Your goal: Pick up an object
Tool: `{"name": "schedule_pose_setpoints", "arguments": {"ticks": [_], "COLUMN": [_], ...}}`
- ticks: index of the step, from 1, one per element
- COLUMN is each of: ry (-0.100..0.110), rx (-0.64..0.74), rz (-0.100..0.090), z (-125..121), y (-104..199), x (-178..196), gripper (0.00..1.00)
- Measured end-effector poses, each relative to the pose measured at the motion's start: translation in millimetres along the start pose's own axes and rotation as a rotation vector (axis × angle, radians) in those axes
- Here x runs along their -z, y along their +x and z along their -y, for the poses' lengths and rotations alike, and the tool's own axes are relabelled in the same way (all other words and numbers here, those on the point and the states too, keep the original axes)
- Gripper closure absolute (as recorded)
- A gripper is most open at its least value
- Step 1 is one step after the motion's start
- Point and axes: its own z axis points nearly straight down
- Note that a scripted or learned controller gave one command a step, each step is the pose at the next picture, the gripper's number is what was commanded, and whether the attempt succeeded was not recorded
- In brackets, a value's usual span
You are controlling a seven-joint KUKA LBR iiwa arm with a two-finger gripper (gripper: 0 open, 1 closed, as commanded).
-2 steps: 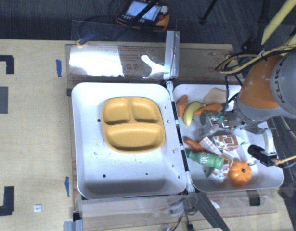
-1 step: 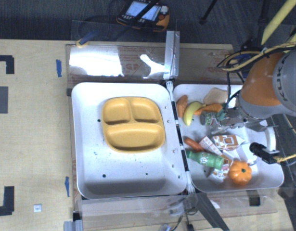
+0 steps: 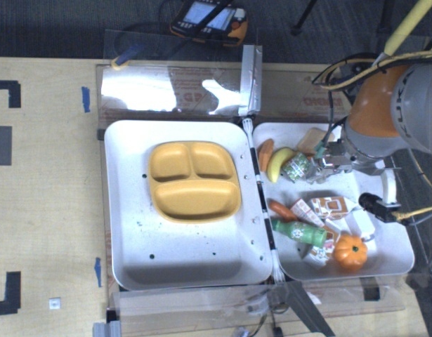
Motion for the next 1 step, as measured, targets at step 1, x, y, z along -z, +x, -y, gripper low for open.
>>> {"name": "schedule_pose_setpoints", "arguments": {"ticks": [1], "ry": [-0.002], "rx": [0.063], "rz": [0.002], "z": [-14.3], "y": [-1.8], "x": [-15.0], "gripper": [1.00]}}
